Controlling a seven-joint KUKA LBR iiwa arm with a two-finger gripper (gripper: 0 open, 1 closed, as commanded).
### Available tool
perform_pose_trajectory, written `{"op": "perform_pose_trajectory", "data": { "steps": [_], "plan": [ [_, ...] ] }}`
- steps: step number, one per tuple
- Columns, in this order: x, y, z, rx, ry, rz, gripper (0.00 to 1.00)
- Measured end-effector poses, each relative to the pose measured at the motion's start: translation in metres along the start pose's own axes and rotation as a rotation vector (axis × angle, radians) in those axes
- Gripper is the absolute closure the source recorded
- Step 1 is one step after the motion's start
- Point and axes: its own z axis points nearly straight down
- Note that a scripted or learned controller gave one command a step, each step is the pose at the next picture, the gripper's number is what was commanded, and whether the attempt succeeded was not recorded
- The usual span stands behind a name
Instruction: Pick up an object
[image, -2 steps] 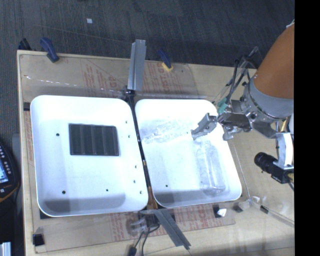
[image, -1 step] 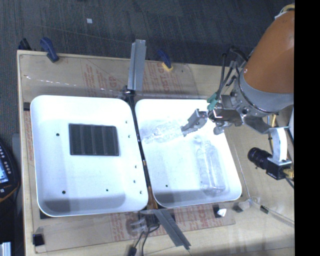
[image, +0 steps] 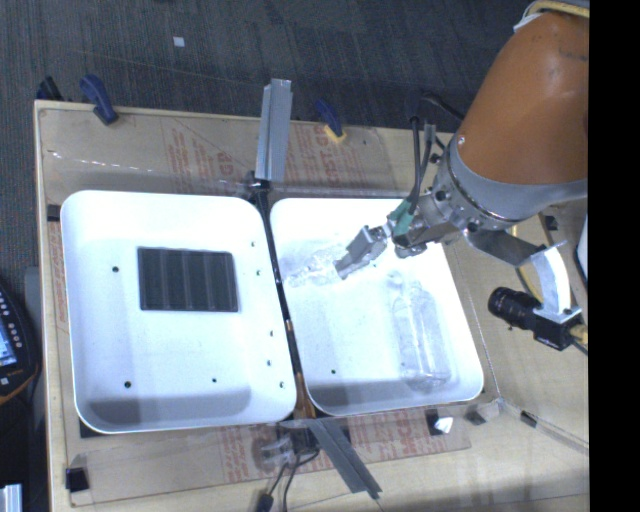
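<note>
Two white bins are seen side by side on the tabletop (image: 520, 420). The left bin (image: 90, 300) carries a dark ribbed rectangular pad (image: 188, 279) near its upper middle.

The right bin (image: 340, 380) holds two clear plastic items. A clear bottle (image: 418, 335) lies lengthwise along the right side, neck toward the top of the view. A crumpled clear piece (image: 305, 264) lies in the upper left part, near the divider between the bins.

The arm (image: 530, 100) is reached in from the right, its orange band seen large at the top right. The end effector (image: 358, 252) is positioned low over the upper part of the right bin, pointed left and down. Its tip is seen just beside the crumpled piece, at that piece's right edge; contact cannot be confirmed. The bottle lies apart from the end effector, below and to its right.

Finger opening cannot be told: the tip is blurred and small. Nothing is visibly held between the fingers.
</note>
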Motion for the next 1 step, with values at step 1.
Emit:
{"op": "perform_pose_trajectory", "data": {
  "steps": [1],
  "plan": [
    [-0.0175,-0.0057,-0.0103,0.006,0.000,0.179,0.00]
  ]
}}
